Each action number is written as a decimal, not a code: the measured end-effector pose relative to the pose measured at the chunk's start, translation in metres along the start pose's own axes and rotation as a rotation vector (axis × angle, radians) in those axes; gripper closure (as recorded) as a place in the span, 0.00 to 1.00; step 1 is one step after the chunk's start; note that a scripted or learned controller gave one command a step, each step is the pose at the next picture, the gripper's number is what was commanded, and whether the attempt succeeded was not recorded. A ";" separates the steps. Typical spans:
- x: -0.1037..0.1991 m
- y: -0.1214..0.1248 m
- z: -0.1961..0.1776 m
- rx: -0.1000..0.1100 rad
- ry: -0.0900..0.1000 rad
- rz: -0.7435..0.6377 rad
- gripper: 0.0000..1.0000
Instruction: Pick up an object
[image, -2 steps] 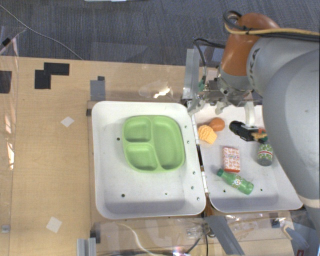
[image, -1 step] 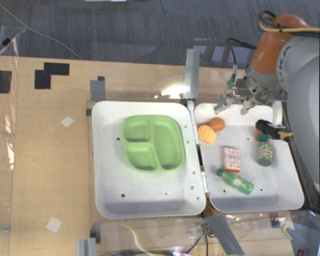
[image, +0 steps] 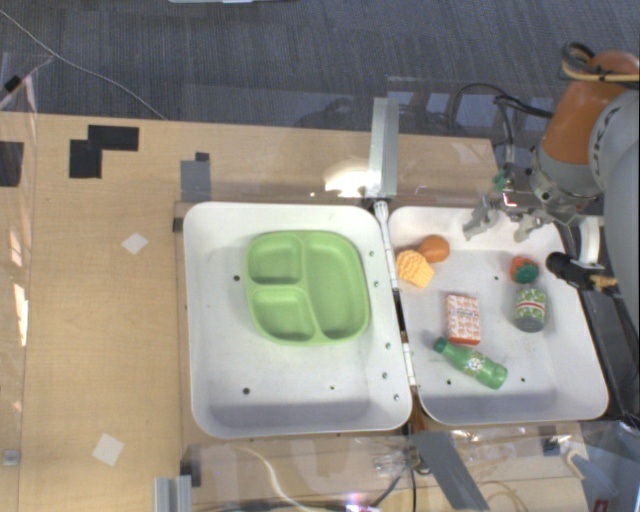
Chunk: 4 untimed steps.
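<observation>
From my remote seat I see the worktop carrying two shallow white bins side by side. The left bin holds a green divided tray, lying flat near its middle.

The right bin holds the loose objects. Near its upper left, an orange ball sits touching or just beside a yellow ridged piece, which lies close to the wall between the bins. Toward the middle lies a small red-and-white patterned box. Just below it, a green bottle lies on its side, tilted, with its red cap pointing up-left. On the right side there is a small red and green item, possibly a toy strawberry, though it is too small for me to be sure. Directly below it lies a grey-green can.

The arm reaches in from the right, orange band above the wrist. The gripper hangs over the upper edge of the right bin, well apart from the ball and the can. Its fingers look spread apart, with nothing between them. None of the objects is being touched; all rest on the bin floor.
</observation>
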<state>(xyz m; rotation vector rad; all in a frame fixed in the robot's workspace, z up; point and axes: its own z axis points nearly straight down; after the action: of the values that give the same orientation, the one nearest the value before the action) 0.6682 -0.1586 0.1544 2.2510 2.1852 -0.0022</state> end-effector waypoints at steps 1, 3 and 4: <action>0.049 0.001 -0.004 -0.002 0.004 0.204 0.00; 0.025 0.001 -0.079 -0.005 0.002 0.277 0.00; -0.037 0.002 -0.077 -0.003 0.001 0.313 0.00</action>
<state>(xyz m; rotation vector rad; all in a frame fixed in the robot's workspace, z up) 0.6688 -0.1949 0.2314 2.5633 1.8062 0.0030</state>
